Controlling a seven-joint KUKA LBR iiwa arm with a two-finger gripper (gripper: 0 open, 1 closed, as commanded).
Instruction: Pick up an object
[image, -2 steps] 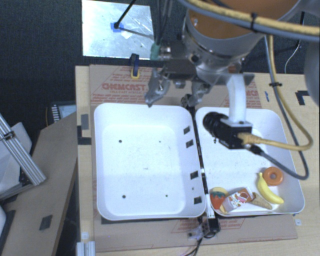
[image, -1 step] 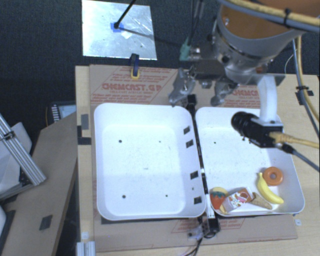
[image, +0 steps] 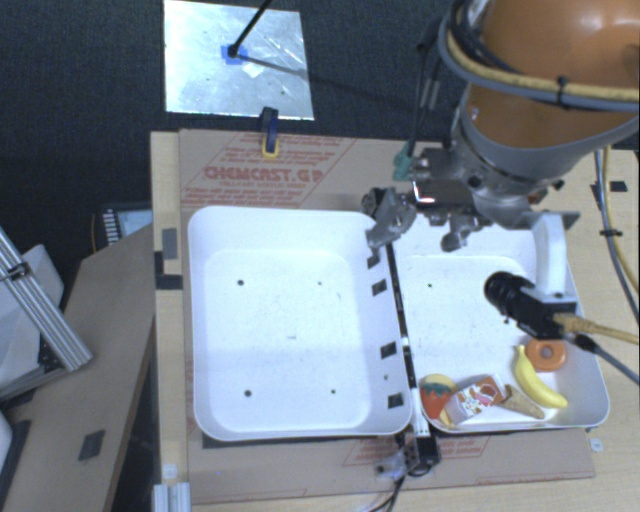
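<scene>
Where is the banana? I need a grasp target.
The banana lies in the right bin, near its front right corner, just below an orange round piece.

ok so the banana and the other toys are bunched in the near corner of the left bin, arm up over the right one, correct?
Not quite. The camera view shows the banana and the other toys bunched in the near corner of the right bin, not the left bin. The rest stands: the arm is up over the right bin.
</scene>
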